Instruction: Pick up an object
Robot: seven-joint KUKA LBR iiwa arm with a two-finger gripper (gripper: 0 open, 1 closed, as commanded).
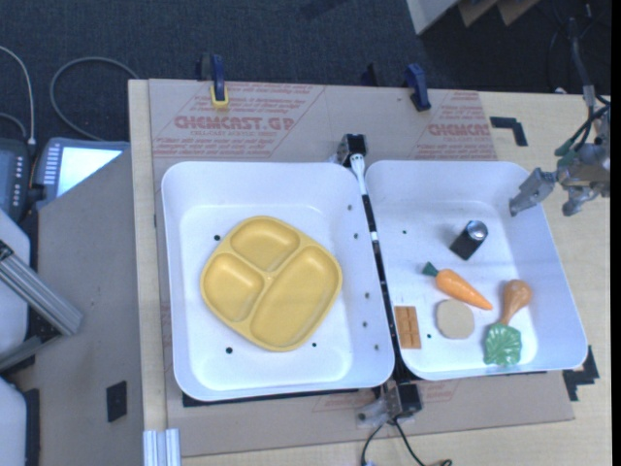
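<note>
End effector (545,190) hovering at right bin's (427,181) 2 o'clock rim, fingers spread, pinching nothing. Carrot (462,287) lying at 5 o'clock, touching the beige disc (454,319). Risk, judged: fingers catching both, or carrot rolling away.

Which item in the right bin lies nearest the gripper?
The black cylinder, alone in the upper part of the right bin; the food pieces cluster lower, farther from the gripper.

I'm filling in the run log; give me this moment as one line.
gripper: over right bin's far right rim, nothing held | carrot, black can, drumstick: in right bin | yellow plate: left bin
</note>
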